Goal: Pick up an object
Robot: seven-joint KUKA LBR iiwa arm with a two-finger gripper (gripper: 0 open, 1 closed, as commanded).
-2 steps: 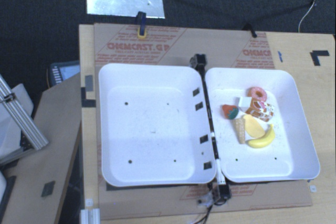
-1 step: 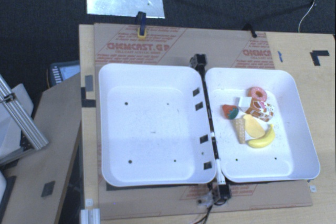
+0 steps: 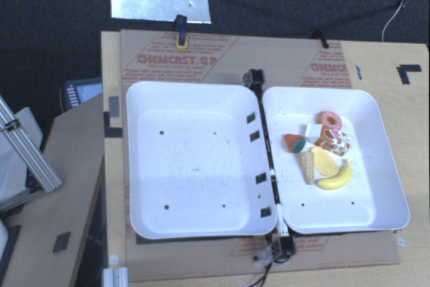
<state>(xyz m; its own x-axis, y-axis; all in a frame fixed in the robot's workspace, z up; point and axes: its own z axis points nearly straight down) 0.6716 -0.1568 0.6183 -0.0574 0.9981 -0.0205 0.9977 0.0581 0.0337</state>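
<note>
Two white bins are sitting side by side on the bench. The left bin (image 3: 191, 158) is lying bare, while the right bin (image 3: 376, 205) is holding a small cluster of toy food near its middle. A pink doughnut (image 3: 329, 120) is sitting at the top, a yellow banana (image 3: 336, 178) is curving along the bottom, and an ice-cream cone (image 3: 307, 166) is lying just left of it, touching a red-and-green piece (image 3: 293, 142). Whether the jaws are apart or together, I cannot tell.
</note>
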